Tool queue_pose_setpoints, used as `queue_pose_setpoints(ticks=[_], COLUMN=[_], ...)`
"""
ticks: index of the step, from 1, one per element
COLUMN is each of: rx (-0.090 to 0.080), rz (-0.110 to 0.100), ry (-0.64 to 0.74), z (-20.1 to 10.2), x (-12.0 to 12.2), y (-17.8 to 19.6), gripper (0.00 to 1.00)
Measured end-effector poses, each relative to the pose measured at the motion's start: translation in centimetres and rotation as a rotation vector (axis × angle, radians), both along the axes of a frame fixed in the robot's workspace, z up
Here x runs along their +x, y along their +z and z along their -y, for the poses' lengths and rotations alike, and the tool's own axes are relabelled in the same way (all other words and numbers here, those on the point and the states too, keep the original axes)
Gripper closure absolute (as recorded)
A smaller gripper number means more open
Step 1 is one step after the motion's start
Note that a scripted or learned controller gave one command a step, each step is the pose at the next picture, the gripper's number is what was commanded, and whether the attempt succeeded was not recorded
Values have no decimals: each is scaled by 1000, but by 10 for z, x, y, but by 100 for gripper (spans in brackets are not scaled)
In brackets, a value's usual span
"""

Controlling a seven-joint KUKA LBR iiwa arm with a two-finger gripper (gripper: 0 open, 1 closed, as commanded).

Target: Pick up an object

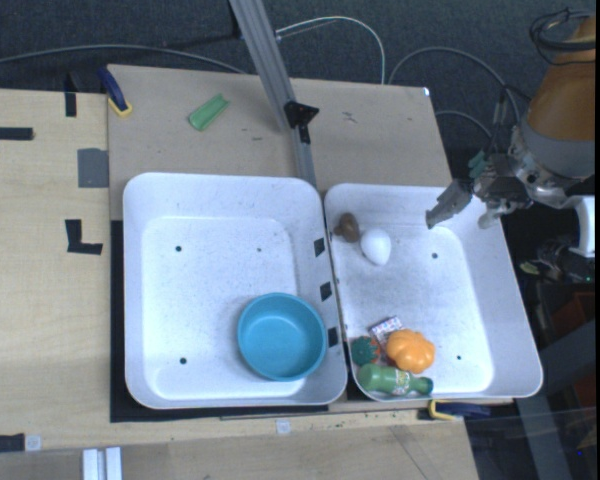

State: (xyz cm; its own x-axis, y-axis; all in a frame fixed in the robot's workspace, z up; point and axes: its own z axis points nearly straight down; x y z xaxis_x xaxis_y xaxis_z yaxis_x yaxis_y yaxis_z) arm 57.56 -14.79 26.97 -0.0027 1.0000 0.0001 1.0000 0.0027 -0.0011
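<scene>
My gripper hangs over the far right edge of the right bin, open, with nothing between its fingers. In that bin a white egg-shaped object lies near the far left corner, touching a small brown object. At the bin's near left corner sit an orange round fruit, a green item and a small red-and-white packet. A blue bowl stands in the left bin. The gripper is to the right of the egg and apart from it.
A grey metal pole slants across the bench down to the gap between the bins. A green block and a blue-yellow clamp lie on the bench behind the left bin. Cables run behind the bench.
</scene>
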Motion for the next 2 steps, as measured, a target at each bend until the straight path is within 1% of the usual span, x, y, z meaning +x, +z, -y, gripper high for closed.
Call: queue_pose_setpoints(ticks=[1, 2], rx=[0, 0], rz=[0, -5], ry=[0, -1], z=[0, -9], x=[0, -6], y=[0, -50], gripper=[0, 0])
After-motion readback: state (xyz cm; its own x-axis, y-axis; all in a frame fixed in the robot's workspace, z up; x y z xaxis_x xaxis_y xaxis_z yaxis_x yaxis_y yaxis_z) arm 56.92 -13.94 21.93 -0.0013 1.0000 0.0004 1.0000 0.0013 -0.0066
